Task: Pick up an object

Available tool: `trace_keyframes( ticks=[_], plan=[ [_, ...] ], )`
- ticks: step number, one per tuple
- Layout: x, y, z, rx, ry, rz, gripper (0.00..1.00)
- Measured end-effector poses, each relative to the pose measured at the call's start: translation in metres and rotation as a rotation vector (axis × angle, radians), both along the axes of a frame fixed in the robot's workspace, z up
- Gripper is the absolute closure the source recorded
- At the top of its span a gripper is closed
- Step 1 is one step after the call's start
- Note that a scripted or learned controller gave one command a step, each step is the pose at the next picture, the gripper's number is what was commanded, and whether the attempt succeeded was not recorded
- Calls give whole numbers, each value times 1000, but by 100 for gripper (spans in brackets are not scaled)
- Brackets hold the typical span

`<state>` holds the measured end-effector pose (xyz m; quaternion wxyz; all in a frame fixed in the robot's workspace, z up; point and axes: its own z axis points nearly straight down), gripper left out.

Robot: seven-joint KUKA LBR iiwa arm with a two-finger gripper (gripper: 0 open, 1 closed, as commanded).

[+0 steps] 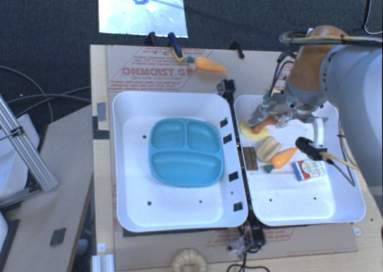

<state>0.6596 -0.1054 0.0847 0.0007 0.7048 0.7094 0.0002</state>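
**Gripper lowered among the toys of the right bin; grasp unconfirmed**

Landmark: the hinge strip (pixel 235 145) between the two bins. Left of it, the left bin (pixel 134 205) holds a blue divided plate (pixel 185 152), lying flat near the bin's middle. Beyond the bins, above and just left of the strip's far end, a toy carrot (pixel 207 64) rests on the cardboard sheet (pixel 149 69). Right of the strip, in the right bin (pixel 311 208), lie a yellow piece (pixel 249 131) closest to the strip, a tan bun-like toy (pixel 267 145), a second orange carrot (pixel 281 158) and a small printed carton (pixel 309 170) farthest from it. The gripper (pixel 267 116) sits low over the bin's far part, just beyond the yellow piece, with a reddish-orange item (pixel 264 124) at its tips. Whether the fingers are spread or closed, and whether that item lies between them, cannot be told.

Step judged in hand: the descent or closing phase of the pick. The next move calls for a firm closure on one toy, then a straight lift clear of its neighbours.
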Motion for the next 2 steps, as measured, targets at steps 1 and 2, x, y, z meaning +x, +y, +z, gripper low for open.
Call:
trace_keyframes(
  ticks=[1, 2],
  plan=[
    [1, 0, 12, 0, -4, 2, 100],
    [10, -3, 60, 0, -6, -2, 100]
  ],
)
